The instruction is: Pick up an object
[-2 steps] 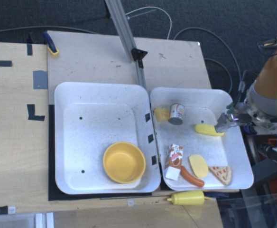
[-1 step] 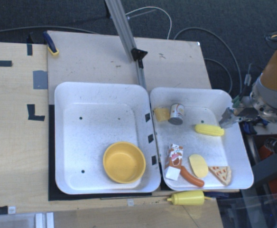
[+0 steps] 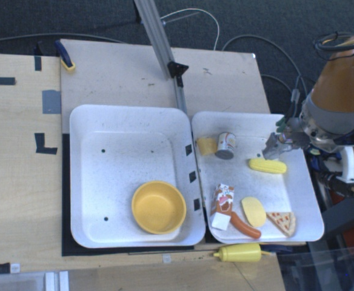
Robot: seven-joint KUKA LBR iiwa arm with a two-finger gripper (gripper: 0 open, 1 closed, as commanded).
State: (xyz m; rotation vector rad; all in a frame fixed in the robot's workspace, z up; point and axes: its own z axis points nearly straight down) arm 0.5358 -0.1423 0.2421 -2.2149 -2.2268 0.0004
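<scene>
The right bin [image 3: 298,187] holds several toy foods: a small can [image 3: 226,145] on its side, a yellow cheese block [image 3: 206,146], a yellow corn cob [image 3: 267,166], a milk carton [image 3: 223,204], a sausage [image 3: 245,227], a pale yellow chip [image 3: 253,211] and a pizza slice [image 3: 282,222]. My gripper [image 3: 278,144] hangs over the bin's right part, just above and right of the corn cob. Nothing shows between its fingers.
A yellow bowl [image 3: 159,207] sits in the left bin [image 3: 104,132] near its front. A yellow mustard bottle [image 3: 240,253] lies on the bench in front of the right bin. A grey pole [image 3: 159,32] slants down to the bins' shared back edge. Cables trail behind.
</scene>
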